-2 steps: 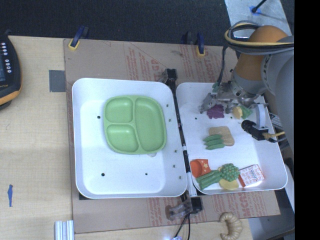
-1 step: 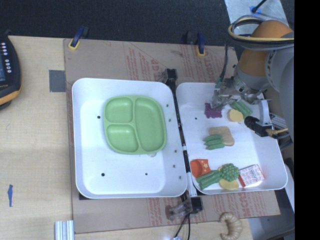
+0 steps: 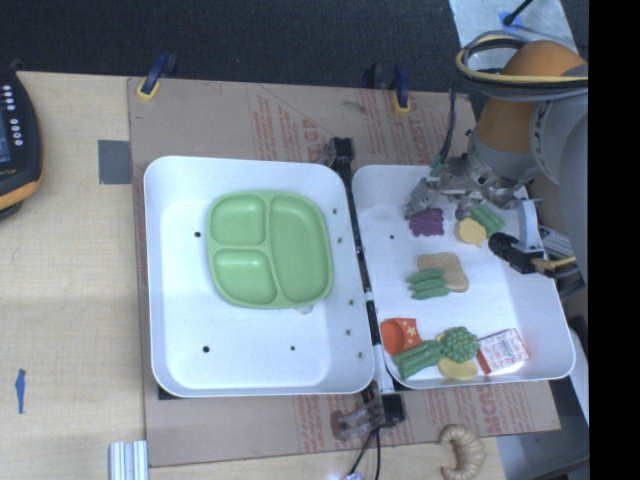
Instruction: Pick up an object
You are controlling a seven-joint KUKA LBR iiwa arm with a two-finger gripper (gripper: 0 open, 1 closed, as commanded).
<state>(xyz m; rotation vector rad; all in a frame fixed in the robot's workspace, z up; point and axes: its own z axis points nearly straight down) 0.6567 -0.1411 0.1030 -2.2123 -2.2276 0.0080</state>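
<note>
Gripper low over far end of right bin, finger spacing cannot be told, directly above purple grape cluster, a compact piece with no clear long axis, yellow piece just right of it, green bean pods lying left-right nearer.

Two white bins sit on brown cardboard printed with faded red marks, over a pale wood bench. The left bin holds a light green divided plate. In the right bin: a purple piece, a yellow piece, a tan slab with green bean pods, a red piece, green broccoli, and a red-and-white packet, its print too small to read. The arm is grey with an orange band; blue clamps hold the cardboard's far edge
</note>
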